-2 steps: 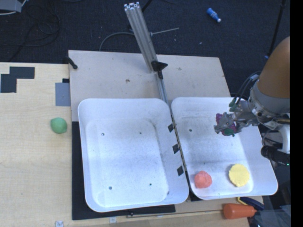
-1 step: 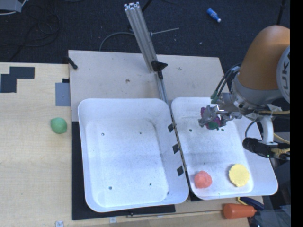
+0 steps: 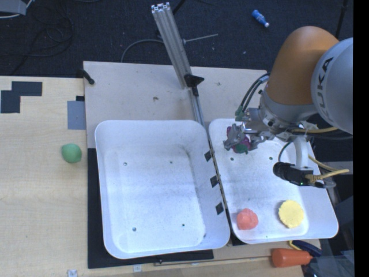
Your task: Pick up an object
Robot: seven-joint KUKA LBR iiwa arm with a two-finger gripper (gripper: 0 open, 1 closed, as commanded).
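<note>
Toward the near rim of the right bin (image 3: 323,227), well below the gripper (image 3: 239,140), whose jaw state I cannot tell, lie a round red object (image 3: 247,219) almost straight beneath and a yellow one (image 3: 291,213) off to its right, while the green ball (image 3: 71,153) sits far left on the bench.

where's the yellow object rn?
In the camera view, the yellow object lies in the right bin, near its front right corner, with the red object to its left.
</note>
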